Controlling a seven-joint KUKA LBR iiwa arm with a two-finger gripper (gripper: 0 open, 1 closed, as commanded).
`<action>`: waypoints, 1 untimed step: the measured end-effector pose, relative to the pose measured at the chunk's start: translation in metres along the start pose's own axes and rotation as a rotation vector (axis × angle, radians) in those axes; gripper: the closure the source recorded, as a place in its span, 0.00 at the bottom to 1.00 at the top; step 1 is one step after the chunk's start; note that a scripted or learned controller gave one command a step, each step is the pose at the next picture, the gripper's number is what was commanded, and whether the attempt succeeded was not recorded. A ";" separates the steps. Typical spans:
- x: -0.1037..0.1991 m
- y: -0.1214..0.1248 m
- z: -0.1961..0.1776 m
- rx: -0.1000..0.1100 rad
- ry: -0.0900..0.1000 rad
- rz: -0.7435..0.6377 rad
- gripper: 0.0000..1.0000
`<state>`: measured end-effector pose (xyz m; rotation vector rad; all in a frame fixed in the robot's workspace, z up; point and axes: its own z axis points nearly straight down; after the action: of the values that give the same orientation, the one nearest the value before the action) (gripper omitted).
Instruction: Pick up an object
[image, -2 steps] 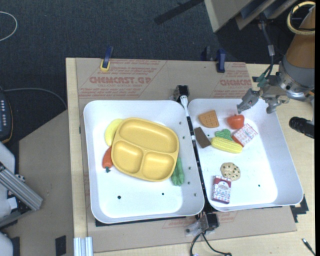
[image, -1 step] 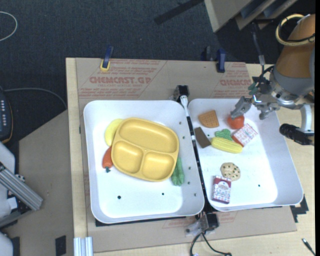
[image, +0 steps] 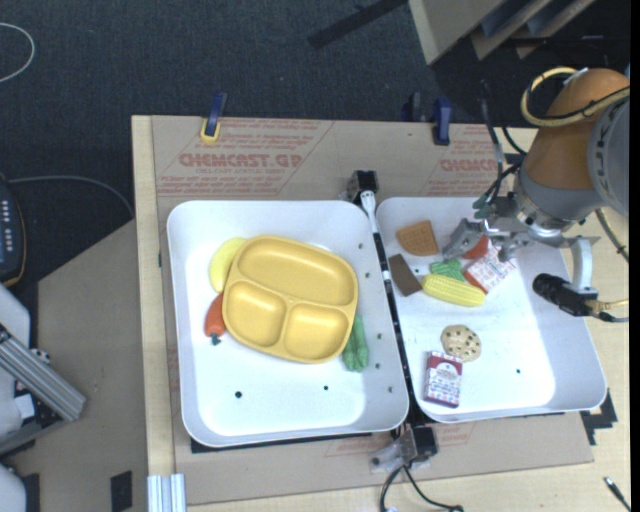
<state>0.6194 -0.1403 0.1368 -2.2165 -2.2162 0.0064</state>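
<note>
While the gripper (image: 478, 240) crowds the red packet (image: 489, 270) and corn (image: 452, 290) upper right, grip unclear, it could easily nudge both aside and miss.

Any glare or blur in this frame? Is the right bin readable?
Camera view: even, soft light, faint shadows under the yellow tray. White bins bright but not blown out. Cookie and corn read clearly; pincer area is cluttered and soft, its fingertips hard to resolve.
</note>
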 end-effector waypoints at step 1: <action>0.000 0.002 0.049 -0.012 -0.005 -0.001 0.00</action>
<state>0.6212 -0.1403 0.0882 -2.2239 -2.2259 -0.0020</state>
